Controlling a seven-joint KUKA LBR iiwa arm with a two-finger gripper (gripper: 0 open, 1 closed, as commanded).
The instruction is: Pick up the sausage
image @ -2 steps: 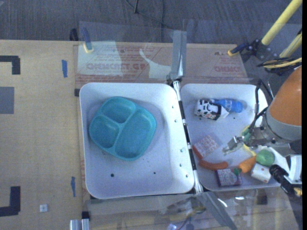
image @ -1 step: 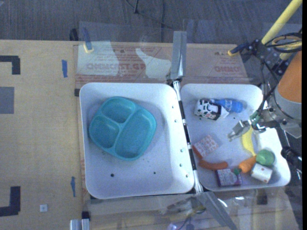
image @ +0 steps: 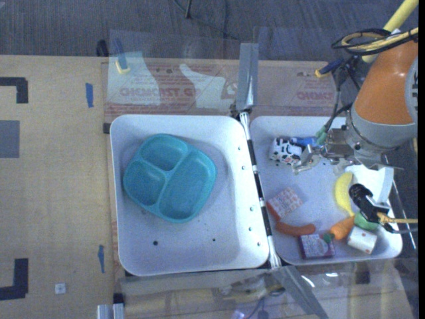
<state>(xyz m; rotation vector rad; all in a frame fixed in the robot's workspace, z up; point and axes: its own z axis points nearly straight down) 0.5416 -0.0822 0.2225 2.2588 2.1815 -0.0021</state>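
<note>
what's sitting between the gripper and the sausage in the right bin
The pink checkered block lies roughly on the line from the gripper down to the sausage. From above, nothing covers the sausage.

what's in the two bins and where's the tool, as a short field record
left bin: teal divided plate
right bin: sausage, cow toy, banana, carrot, purple block, white block, pink patterned piece
sausage position: near front edge of right bin, lying flat, untouched
tool: over back of right bin, beside cow toy, apart from sausage
tool state: cannot tell
task status: sausage not yet picked up
</note>
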